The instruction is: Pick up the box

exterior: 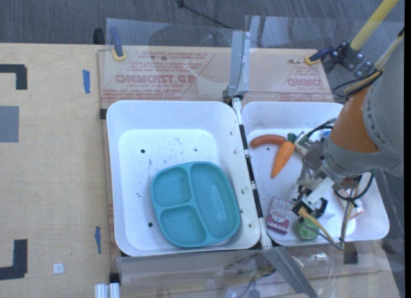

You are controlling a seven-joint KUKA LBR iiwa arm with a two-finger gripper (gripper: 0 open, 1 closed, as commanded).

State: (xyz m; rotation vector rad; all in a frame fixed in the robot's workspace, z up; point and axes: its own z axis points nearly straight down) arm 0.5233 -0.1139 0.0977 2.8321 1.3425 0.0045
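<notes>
Your box (279,216) lies at the right bin's (372,226) front edge, near its left wall. The gripper (308,201) hovers just beside it; I cannot tell its state. Come straight down over the box, clear of the green thing (307,228) and carrot (282,157). Room is tight.

You have two shallow white bins side by side on the bench. In the left bin (122,130) a teal divided plate (194,203) with three compartments lies flat toward the near right corner. In the right bin (270,113) a toy carrot (282,157) lies tilted, its top touching a red-orange sausage-like piece (266,140). Near the front wall sits a green round object (307,229), possibly a toy fruit.
</notes>
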